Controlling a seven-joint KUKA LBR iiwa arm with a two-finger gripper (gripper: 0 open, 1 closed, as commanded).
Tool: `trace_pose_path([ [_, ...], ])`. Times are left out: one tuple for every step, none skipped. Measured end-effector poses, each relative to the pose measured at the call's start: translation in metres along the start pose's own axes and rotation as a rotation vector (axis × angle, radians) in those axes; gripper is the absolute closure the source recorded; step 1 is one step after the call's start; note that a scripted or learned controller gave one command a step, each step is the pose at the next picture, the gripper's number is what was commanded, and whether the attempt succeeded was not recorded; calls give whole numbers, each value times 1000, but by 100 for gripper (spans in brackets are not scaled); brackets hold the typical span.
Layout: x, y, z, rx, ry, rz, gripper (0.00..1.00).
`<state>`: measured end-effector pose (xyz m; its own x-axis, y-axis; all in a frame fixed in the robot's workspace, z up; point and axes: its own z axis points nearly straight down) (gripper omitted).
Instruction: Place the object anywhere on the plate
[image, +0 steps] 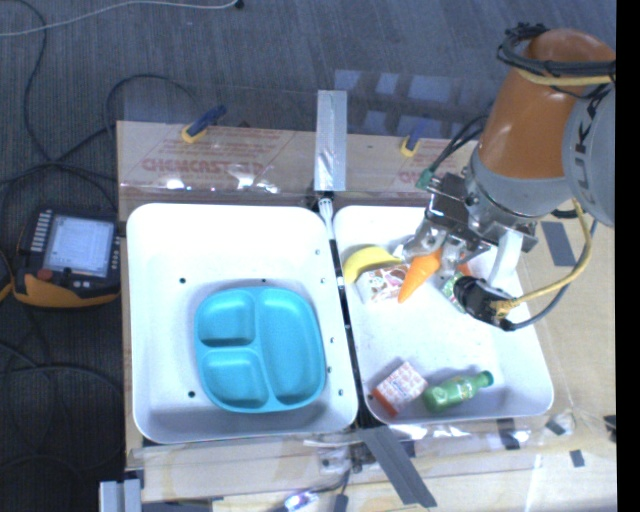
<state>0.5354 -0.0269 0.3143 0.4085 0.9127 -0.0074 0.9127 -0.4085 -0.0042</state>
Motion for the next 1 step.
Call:
trace_pose_path([
  [68, -35, 73, 3, 2, -18, 100],
])
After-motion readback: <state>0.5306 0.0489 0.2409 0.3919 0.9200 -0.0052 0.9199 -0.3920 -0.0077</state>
